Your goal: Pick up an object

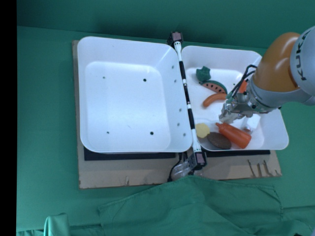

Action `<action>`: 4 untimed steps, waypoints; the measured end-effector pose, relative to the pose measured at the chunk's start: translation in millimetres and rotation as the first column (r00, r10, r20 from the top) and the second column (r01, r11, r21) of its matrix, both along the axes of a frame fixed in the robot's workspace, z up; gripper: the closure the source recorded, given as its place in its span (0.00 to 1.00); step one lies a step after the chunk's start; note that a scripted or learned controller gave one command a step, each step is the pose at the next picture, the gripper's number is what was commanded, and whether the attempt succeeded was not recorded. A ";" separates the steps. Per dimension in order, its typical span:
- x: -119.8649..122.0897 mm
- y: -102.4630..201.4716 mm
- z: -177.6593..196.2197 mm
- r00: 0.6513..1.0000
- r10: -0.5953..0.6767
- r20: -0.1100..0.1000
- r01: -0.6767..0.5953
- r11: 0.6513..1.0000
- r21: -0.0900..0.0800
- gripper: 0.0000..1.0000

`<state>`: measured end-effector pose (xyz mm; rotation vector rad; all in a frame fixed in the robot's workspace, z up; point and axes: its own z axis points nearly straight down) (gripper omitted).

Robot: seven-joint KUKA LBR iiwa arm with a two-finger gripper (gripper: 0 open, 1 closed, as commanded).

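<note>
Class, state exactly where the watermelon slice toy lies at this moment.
The watermelon slice lies in the right bin, toward its far side. It sits just below the dark green toy and just above the orange sausage, left of the claw.

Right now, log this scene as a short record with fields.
arm: reaches in from the right, end effector over the right bin
right bin contents: dark green piece, watermelon slice, sausage, carrot, brown oval, pale yellow piece
left bin: bare white floor with small dark holes
</note>
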<state>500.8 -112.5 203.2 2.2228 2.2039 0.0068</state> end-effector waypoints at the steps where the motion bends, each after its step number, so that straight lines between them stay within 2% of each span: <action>1: -17.5 -79.7 9.5 1.000 -0.003 -0.007 0.003 1.000 -0.001 1.00; 2: -14.3 -71.6 10.7 1.000 0.009 -0.005 -0.009 1.000 0.007 0.00; 3: -0.8 -70.1 -7.3 1.000 0.009 -0.006 -0.009 1.000 0.009 0.00; 4: -3.0 -69.6 38.1 1.000 0.011 -0.002 -0.011 1.000 0.001 0.00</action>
